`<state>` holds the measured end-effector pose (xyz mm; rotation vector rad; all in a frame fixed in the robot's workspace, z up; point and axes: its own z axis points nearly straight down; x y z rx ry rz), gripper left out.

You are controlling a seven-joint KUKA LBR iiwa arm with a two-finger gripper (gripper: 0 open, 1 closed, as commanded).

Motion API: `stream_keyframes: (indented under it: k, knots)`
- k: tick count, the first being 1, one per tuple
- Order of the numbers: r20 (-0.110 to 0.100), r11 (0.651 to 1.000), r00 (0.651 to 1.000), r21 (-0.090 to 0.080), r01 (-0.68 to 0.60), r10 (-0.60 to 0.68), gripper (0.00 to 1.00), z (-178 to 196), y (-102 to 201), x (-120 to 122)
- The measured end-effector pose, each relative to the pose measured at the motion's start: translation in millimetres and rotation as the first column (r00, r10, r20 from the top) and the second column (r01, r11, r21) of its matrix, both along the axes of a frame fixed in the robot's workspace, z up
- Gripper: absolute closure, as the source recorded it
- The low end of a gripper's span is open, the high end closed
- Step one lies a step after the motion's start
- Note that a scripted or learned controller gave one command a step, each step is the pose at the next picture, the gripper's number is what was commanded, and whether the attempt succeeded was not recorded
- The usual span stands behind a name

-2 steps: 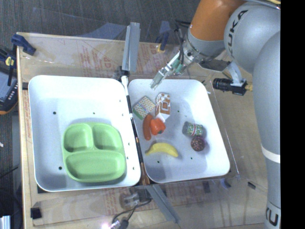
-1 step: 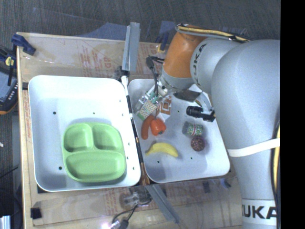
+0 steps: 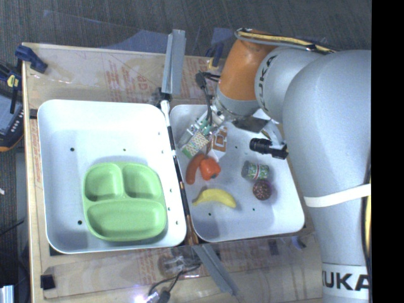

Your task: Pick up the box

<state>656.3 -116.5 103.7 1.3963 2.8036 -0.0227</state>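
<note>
A small box [image 3: 196, 142] with a green and white label lies tilted in the back left part of the right bin [image 3: 287, 213]. A second small carton [image 3: 219, 141], brown and white, sits just to its right. My gripper [image 3: 211, 120] reaches down from the orange-banded wrist [image 3: 243, 74] right above the two, at the box's upper right corner. The wrist and its cables hide where the gripper meets the box.
The right bin also holds an orange carrot [image 3: 194, 168], a red fruit [image 3: 211, 168], a yellow banana [image 3: 216, 198], a green can [image 3: 255, 170] on its side and a dark red fruit [image 3: 262, 190]. A green divided plate [image 3: 123, 202] lies in the left bin [image 3: 57, 125].
</note>
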Motion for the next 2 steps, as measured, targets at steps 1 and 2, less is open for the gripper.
stream_keyframes:
  k: [1, 2]
  knots:
    - [-0.001, 1.0, 1.0, 0.016, 0.016, -0.016, 1.0, 135, 10, -21]
    - [-0.007, 0.945, 0.945, 0.016, 0.326, -0.326, 1.0, 109, 65, -33]
